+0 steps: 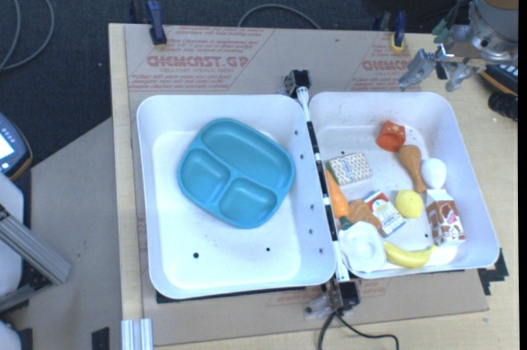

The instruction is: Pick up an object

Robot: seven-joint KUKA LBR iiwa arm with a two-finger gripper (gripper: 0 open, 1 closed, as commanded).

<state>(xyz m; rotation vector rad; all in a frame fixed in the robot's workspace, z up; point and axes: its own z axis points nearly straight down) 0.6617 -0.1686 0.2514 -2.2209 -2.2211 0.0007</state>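
My gripper [433,75] hangs above the bench just beyond the far edge of the right bin [461,130]. Its fingers are open with nothing between them. Below it the right bin holds several toy foods: a red piece [390,135], a drumstick [409,160], a white egg [434,173], a lemon [409,203], a brown-and-white carton [444,221], a banana [407,256], a carrot [336,196] and a small patterned box [352,167]. None of them touches the gripper.
The left bin [160,200] holds a blue divided plate [236,172]. A clamp [300,85] sits at the far end of the rim between the bins. Blue clips [154,21] pin the cardboard sheet at the back. The arm's body rises at the top right.
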